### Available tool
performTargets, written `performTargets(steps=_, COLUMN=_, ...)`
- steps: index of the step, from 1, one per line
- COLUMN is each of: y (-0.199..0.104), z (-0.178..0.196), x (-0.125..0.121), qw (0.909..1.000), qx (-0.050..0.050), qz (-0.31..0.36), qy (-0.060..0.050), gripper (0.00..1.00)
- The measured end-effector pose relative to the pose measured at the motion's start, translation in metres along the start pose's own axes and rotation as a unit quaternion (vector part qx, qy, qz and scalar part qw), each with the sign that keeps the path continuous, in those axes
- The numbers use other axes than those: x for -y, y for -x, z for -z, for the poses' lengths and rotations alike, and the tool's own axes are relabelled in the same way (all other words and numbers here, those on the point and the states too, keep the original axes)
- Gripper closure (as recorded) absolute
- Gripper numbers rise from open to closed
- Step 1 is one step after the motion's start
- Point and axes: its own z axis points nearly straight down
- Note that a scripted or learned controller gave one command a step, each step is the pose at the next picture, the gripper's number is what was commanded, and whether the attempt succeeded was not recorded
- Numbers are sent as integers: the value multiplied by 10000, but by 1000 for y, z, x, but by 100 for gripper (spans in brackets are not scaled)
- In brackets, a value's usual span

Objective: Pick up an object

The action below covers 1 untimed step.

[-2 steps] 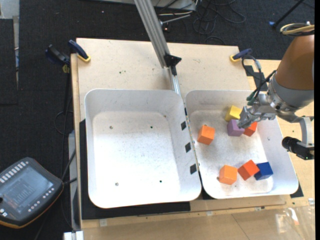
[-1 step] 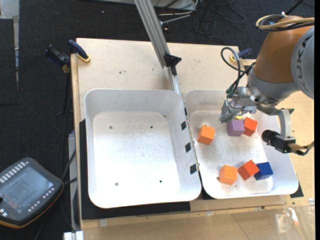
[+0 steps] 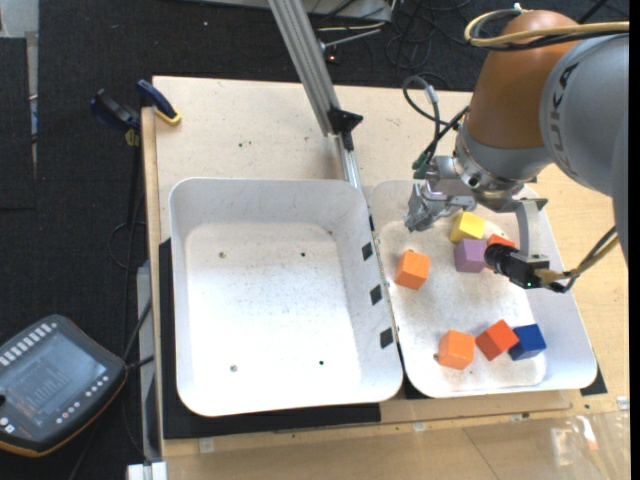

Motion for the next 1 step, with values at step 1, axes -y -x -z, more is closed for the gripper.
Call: performTargets(steps=1, y=-50, z=-13, x=-16, qw=10000, qx=5, qz=-3, qy=-9, gripper=100)
